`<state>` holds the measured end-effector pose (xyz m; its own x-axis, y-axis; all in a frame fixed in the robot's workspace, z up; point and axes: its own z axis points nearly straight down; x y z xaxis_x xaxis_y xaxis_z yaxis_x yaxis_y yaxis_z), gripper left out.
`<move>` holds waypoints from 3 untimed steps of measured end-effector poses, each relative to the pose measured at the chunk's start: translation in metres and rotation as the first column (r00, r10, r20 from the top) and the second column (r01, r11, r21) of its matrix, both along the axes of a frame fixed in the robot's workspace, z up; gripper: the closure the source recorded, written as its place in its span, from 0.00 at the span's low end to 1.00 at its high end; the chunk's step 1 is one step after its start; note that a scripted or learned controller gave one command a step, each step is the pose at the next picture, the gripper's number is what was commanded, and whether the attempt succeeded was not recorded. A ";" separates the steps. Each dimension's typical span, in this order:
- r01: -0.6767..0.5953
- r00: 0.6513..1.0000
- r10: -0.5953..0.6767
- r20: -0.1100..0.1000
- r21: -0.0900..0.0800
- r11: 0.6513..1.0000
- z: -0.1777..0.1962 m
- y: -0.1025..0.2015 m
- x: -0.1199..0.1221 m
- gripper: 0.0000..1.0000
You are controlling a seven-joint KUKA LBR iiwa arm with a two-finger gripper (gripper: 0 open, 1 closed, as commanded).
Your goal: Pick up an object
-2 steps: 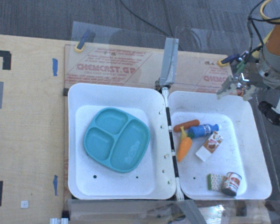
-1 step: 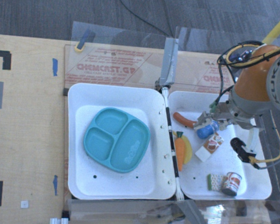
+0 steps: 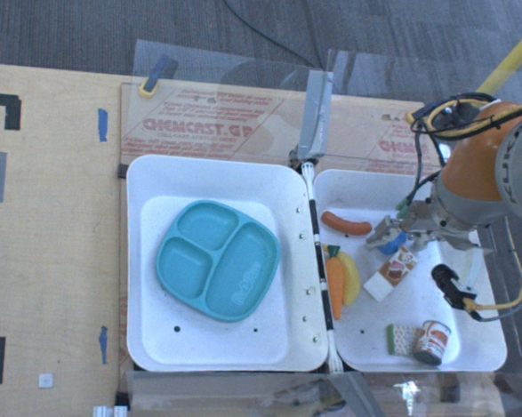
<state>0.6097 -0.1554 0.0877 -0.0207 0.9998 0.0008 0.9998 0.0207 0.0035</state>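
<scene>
While my hand (image 3: 391, 234) hangs low in the right bin (image 3: 492, 349), its grip state beyond telling, I judge the approach step in progress: the small carton (image 3: 394, 270) just beneath awaits a centred descent and closure.

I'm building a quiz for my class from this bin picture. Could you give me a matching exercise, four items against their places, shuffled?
Items:
1. blue divided plate
2. hot dog
3. carrot
4. small can

Places:
A. right bin, near front corner
B. left bin, middle
C. right bin, by the divider, beside a banana
D. right bin, rear part, left of the pincer

Pairs: 1-B, 2-D, 3-C, 4-A
</scene>
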 end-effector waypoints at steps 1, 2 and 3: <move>-0.061 0.998 0.061 -0.001 -0.002 0.998 -0.001 -0.002 0.057 0.00; -0.062 0.998 0.062 0.005 -0.003 0.998 0.012 -0.001 0.059 1.00; -0.063 0.998 0.063 0.004 -0.003 0.998 0.011 -0.001 0.059 0.00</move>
<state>0.6690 -0.1564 0.0991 -0.0833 0.9965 -0.0023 0.9965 0.0833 0.0076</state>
